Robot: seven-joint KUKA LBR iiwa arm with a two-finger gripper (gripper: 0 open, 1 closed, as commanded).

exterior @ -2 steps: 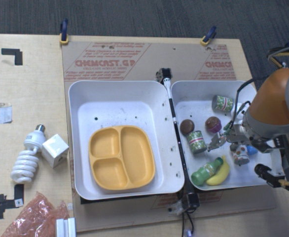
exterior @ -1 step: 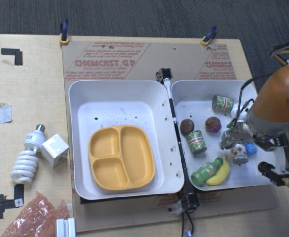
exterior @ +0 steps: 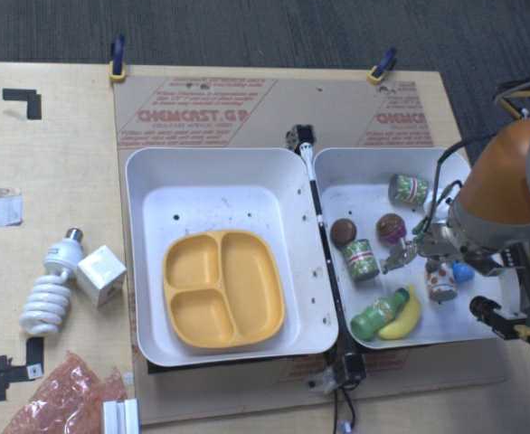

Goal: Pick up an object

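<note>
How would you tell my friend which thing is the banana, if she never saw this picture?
Look in the right white bin, the one full of little things. Go to its front edge, nearest the camera. The banana lies there, right against a green bottle; it is the only yellow, curved thing in that bin.

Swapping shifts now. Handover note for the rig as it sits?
Gripper: low in the right bin, among the objects; finger state unclear, nothing seen held.
Right bin holds two small cans, two dark round items, a green bottle and a banana.
Left bin holds a yellow divided plate.
Done: no pick confirmed.
Left: grasp and lift one object.
</note>
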